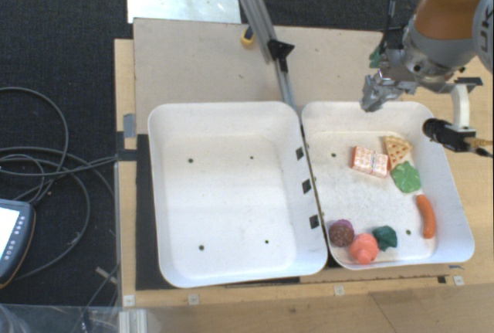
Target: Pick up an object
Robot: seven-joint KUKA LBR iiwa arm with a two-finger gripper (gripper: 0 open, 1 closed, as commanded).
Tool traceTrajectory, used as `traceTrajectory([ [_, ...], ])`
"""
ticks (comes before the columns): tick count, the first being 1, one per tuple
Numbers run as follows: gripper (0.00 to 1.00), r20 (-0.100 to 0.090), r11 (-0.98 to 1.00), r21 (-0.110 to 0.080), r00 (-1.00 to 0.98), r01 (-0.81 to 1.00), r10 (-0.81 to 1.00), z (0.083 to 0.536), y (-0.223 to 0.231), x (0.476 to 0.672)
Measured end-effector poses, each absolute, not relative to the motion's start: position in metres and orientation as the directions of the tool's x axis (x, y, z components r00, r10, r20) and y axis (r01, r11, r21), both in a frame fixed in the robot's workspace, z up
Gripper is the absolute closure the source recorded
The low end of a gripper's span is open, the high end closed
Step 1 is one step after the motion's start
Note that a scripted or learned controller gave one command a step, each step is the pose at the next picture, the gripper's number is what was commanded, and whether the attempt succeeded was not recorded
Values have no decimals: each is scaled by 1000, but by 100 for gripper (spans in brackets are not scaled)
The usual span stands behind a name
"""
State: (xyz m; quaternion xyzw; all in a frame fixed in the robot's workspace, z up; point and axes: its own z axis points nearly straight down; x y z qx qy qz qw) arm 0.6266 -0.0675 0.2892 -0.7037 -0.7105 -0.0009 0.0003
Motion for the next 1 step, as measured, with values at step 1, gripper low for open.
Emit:
traceTrajectory([
  [1, 100, 2, 10, -3, -10, 1000, 1000, 264, -21, 599],
])
